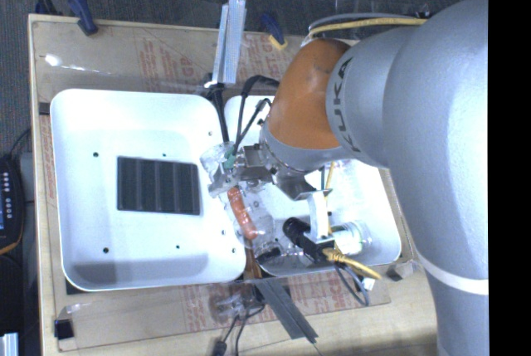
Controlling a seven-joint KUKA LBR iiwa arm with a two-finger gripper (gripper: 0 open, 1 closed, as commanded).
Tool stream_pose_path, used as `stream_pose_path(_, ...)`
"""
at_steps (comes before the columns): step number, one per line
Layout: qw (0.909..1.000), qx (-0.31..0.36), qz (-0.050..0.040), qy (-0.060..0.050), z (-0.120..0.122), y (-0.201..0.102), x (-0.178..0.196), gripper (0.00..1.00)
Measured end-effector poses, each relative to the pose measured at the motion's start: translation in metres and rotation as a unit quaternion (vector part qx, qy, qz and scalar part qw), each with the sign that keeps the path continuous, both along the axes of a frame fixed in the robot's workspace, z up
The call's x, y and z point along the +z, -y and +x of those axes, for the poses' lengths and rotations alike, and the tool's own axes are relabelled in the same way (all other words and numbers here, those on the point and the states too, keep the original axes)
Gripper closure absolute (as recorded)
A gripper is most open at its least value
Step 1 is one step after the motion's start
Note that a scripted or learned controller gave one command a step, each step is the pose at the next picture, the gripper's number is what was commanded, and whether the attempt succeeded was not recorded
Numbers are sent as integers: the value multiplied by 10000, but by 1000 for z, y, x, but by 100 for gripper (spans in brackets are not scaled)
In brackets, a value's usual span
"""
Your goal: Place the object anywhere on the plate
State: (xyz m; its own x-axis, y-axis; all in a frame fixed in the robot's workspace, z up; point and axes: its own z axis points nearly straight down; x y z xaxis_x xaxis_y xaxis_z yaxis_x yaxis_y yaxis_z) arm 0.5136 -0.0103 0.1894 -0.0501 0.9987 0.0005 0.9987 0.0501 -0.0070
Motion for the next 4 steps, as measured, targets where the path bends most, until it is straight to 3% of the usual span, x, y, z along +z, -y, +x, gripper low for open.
stream_pose_path(1,9906,1368,3,23,67,-9,2,100)
stream_pose_path(2,9641,2656,14,4,43,-59,1,100)
stream_pose_path(3,9507,3101,11,30,107,-29,33,100)
stream_pose_path(4,9377,3475,16,9,60,-72,1,100)
